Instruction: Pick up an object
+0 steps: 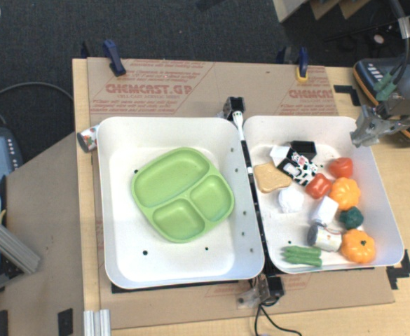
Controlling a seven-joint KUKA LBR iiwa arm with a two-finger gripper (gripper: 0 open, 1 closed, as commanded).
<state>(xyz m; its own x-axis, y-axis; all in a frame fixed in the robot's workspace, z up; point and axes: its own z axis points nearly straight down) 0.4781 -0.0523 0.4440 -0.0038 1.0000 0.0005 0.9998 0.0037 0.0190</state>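
The right bin (380,187) holds several toy foods. Among them are a tan toast slice (270,178), a black-and-white cow-patterned piece (299,166), a red tomato (340,167), a red pepper (318,185), two orange pumpkins (345,192) (358,246), a dark green broccoli (350,218) and green beans (303,256). My gripper (365,134) hangs over the right bin's far right corner, above the rim and apart from all the toys. Nothing is seen in it.
A green three-compartment plate (183,194) lies in the left bin (120,243). A black bar (245,161) runs between the bins. Clamps (113,56) (302,63) sit at the board's far edge. White pieces (291,200) and a small can (325,237) lie among the toys.
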